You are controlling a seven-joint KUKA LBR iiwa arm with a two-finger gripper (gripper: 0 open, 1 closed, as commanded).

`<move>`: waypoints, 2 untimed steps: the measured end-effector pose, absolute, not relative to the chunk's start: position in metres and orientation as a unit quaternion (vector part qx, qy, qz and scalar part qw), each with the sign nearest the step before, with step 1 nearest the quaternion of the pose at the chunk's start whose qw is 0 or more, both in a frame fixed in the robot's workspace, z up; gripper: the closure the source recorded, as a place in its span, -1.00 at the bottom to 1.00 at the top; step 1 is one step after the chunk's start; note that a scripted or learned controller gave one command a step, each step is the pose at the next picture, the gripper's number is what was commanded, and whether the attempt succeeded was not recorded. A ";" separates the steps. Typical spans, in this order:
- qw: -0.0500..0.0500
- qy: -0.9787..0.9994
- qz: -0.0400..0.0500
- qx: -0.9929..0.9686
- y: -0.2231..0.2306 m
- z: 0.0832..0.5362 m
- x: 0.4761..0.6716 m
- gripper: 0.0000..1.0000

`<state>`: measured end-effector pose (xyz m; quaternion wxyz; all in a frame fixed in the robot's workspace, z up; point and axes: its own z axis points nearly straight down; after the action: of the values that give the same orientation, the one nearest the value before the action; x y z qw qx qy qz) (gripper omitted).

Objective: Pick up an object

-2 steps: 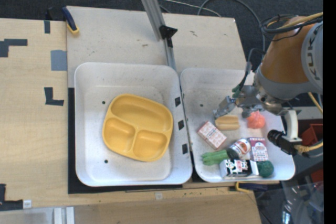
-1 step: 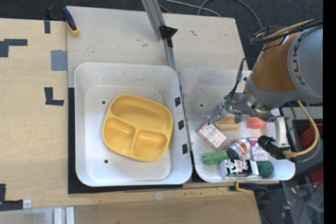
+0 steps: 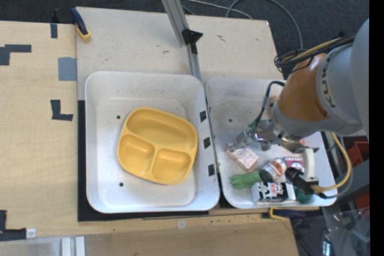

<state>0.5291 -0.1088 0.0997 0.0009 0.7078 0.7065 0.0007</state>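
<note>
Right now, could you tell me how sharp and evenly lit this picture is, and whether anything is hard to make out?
In the camera view, light is soft and even; the yellow plate reads crisply with little shadow. The white bins look slightly washed out. The small items in the right bin blur together, and the gripper is too small and dark to read clearly.

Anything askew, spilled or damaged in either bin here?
Nothing looks spilled or damaged. The yellow divided plate lies slightly askew in the left bin; small items are jumbled in the right bin's near corner.
</note>
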 end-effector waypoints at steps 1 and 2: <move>0.001 0.708 0.001 0.707 -0.109 0.112 0.530 1.00; 0.002 0.708 0.001 0.706 -0.106 0.175 0.530 1.00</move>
<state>0.5298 -0.1063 0.1749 0.0017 0.7065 0.7078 0.0012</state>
